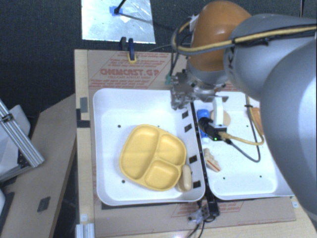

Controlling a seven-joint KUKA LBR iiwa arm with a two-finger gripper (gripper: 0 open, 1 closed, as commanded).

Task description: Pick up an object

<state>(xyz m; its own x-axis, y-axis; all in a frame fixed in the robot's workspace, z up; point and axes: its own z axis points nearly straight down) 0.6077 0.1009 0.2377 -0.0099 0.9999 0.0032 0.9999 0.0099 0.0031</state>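
Two white bins sit side by side on the table (54, 148). The left bin (106, 133) holds a yellow divided plate (152, 156) in the lower middle of the frame, with a small beige roll-shaped piece (185, 178) touching its lower right edge. The right bin (247, 182) holds a blue object (202, 116) near the divider, a tan disc (226, 118) just beside it and a small peach-coloured piece (212, 161) lower down. The grey arm (277, 58) reaches in from the right. Its jaws hang over the left bin's upper right corner, above centre frame; whether they are open or closed cannot be told.
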